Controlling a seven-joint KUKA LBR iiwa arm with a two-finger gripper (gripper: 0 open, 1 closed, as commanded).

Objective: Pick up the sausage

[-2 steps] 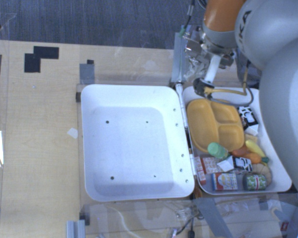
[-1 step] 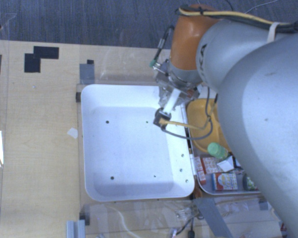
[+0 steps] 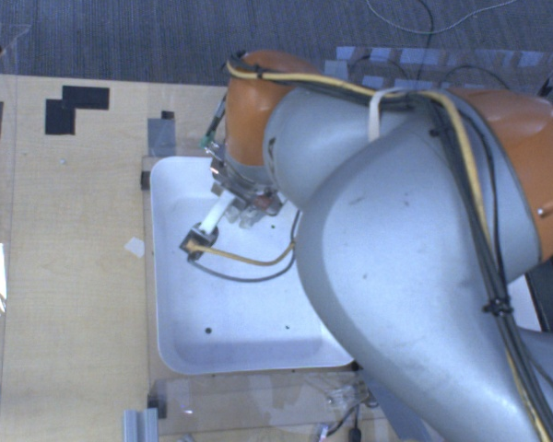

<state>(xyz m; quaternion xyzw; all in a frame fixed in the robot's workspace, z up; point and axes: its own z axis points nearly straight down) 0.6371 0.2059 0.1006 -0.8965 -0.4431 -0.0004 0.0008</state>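
Observation:
My gripper (image 3: 250, 210) hangs low over the far part of the left white bin (image 3: 223, 334), under the orange wrist band. The wrist and the big grey arm cover it from above, so how it stands is hidden. The arm hides the bin's right side and everything to the right of it. The bare bin floor that shows carries just a few small dark specks.
The wooden bench (image 3: 64, 274) stretches to the left of the bin, with black shapes (image 3: 74, 107) near its far edge. A grey bracket (image 3: 161, 136) stands at the bin's far left corner, and another bracket (image 3: 140, 424) at the near left corner.

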